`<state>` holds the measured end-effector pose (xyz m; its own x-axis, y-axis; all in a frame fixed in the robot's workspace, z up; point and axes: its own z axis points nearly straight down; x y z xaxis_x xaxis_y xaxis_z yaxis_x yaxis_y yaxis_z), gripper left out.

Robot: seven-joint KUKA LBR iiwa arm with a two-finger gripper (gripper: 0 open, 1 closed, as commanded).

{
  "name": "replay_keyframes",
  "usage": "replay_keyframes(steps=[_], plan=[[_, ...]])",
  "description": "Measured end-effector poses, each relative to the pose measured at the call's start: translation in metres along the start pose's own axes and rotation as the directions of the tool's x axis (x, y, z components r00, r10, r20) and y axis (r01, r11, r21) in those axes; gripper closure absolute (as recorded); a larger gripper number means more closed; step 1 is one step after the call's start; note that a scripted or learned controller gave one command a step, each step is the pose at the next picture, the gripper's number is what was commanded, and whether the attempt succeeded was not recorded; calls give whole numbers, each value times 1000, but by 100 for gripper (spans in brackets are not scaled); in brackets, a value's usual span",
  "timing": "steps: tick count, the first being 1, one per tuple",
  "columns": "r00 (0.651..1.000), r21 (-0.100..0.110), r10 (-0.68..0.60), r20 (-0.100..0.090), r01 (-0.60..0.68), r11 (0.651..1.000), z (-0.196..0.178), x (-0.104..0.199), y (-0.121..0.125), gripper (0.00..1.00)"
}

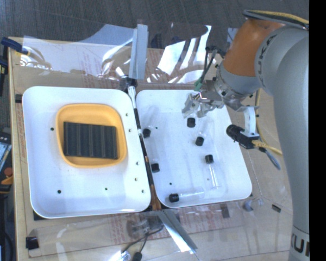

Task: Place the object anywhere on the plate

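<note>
You have two white bins side by side on the bench (70, 238). In the left bin (38, 194) sits the yellow plate (70, 116) with a dark ribbed insert (91, 139) at its centre — nothing lies on it.

The right bin (236, 186) holds several clear tubes with black caps. One tube (212, 173) lies toward the near right with its cap (208, 159) at its far end, and another tube (187, 196) lies along the near edge with its cap (174, 198) at the left. More black caps sit scattered: one (199, 141) mid-bin, one (190, 122) just below the gripper, one (146, 132) by the left wall and one (155, 167) nearer you.

The arm (277, 53) comes in from the right, and the gripper (198, 105) sits over the far part of the right bin, well apart from the plate. You cannot tell from here how far it is open or whether it has hold of anything.
</note>
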<state>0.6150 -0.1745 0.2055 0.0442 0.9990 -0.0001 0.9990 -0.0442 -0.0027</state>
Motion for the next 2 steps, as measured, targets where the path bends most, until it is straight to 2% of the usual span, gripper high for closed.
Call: replay_keyframes(steps=[1, 2], plan=[[990, 1, -139, -1, 139, 990, -11, 52, 4, 100], [916, -2, -400, 2, 400, 916, -8, 76, 38, 100]])
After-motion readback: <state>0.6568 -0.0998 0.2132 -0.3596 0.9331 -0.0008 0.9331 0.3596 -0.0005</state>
